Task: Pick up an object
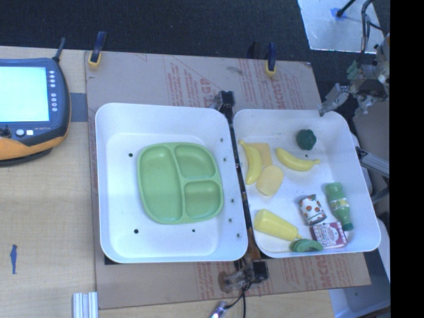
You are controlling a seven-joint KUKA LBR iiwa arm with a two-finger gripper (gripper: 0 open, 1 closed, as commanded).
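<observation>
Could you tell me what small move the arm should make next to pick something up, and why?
Probably swing the gripper left and down over the right bin, toward the dark green ball. The gripper sits outside the bin's upper right corner, and that ball lies nearest, apart from the banana.

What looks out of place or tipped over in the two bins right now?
Nothing is spilled or broken. The right bin holds a loose jumble: the green bottle and the yellow bottle lie on their sides. The green tray sits flat in the left bin.
</observation>
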